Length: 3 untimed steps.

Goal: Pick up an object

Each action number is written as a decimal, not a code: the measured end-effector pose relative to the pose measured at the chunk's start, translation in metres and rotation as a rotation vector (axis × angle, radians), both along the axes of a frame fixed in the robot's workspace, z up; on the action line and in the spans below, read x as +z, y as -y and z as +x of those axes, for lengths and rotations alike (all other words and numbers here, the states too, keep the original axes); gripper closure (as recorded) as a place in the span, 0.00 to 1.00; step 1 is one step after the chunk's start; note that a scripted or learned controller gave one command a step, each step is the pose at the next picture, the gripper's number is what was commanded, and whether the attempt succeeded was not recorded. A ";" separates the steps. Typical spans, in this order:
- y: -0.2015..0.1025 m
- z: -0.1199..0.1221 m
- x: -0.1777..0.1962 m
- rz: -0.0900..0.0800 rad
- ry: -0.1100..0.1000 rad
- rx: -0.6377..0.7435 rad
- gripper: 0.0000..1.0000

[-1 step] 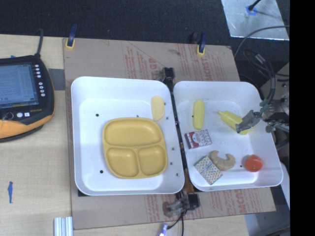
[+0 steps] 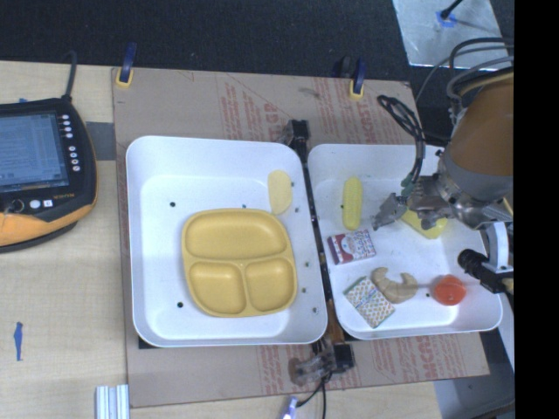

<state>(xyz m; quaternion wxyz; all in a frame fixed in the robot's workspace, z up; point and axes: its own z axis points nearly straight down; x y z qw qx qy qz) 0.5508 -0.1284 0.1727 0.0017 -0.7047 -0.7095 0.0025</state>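
A: Where is the gripper (image 2: 417, 206) standing now?

B: It is hanging low in the right bin (image 2: 397, 160), at its far right part, right over a yellow block (image 2: 425, 223). I cannot tell if the claw is spread or pressed together; the wrist is covering it. I am seeing nothing between the fingers.

A: So what is risking to go wrong?

B: The yellow block is lying close to the bin wall, so the claw is maybe only pushing it aside. Also the yellow corn (image 2: 352, 202), the red-white packet (image 2: 352, 247) and the croissant (image 2: 394, 285) are lying near, and the red ball (image 2: 449, 291) is rolling easily if touched.

A: And the left bin (image 2: 148, 234)?

B: It is holding a yellow tray (image 2: 238, 262), well apart.
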 end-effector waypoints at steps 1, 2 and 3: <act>-0.015 0.038 -0.082 0.000 -0.001 0.000 0.00; -0.025 0.092 -0.080 0.002 0.004 -0.003 0.00; -0.005 0.104 -0.081 0.004 -0.004 -0.005 0.00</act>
